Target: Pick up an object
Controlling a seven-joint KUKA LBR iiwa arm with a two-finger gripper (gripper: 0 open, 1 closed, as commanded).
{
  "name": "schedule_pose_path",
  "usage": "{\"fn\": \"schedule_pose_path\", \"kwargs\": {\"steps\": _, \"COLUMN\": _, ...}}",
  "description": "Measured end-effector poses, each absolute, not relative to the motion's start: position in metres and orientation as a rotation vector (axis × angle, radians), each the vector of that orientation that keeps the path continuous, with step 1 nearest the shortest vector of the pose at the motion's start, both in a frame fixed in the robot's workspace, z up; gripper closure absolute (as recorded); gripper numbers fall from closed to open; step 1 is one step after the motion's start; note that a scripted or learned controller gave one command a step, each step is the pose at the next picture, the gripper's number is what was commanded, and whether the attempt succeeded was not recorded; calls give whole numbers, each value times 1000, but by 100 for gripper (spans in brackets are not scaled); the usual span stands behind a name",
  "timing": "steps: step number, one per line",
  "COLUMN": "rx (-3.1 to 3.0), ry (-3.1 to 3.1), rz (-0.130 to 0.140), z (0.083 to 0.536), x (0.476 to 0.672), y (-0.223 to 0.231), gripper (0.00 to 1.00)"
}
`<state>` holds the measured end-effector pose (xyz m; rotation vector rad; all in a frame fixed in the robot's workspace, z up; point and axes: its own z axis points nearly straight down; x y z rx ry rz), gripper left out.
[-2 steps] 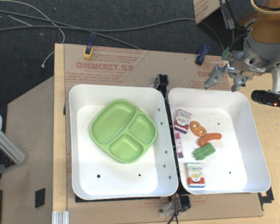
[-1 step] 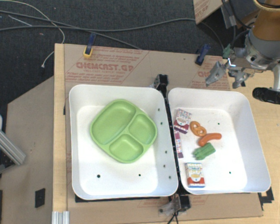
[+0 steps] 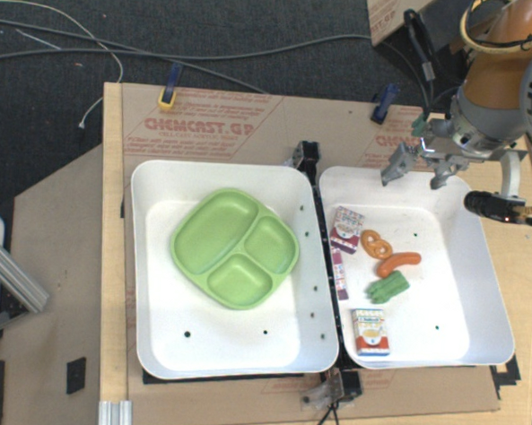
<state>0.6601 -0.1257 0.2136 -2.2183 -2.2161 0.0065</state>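
Two shallow white bins sit side by side on the cardboard-covered worktop [image 3: 209, 114], and from where I stand the work is plainly in the right bin [image 3: 477, 292]. The hand [image 3: 417, 176] hangs above that bin's far rim, its two grey fingers spread apart with nothing between them, so I judge the pick has not begun. It hovers high and clear of the walls, which seems sensible before dropping onto something small.

The candidates lie bunched toward the bin's left half: a small carton with a red and white label [image 3: 371, 333] near the front, a knobbly green toy vegetable [image 3: 388, 286] just beyond it, a smooth orange sausage shape [image 3: 399, 260] touching or nearly touching the green piece, an orange pretzel-like ring [image 3: 375, 244], and a flat purple and white packet [image 3: 343, 239] against the left wall. All look like light moulded plastic or card.

The left bin [image 3: 152, 317] carries a pale green divided plate [image 3: 235, 247], glossy, with three rounded compartments, lying flat and tilted diagonally.
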Motion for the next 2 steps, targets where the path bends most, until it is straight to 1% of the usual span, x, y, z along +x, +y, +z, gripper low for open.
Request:
{"fn": "schedule_pose_path", "kwargs": {"steps": 1, "rx": -2220, "ry": -2220, "rz": 2, "z": 157, "x": 655, "y": -119, "gripper": 0}}
{"fn": "schedule_pose_path", "kwargs": {"steps": 2, "rx": -2218, "ry": -2219, "rz": 4, "z": 116, "x": 653, "y": -120, "gripper": 0}}
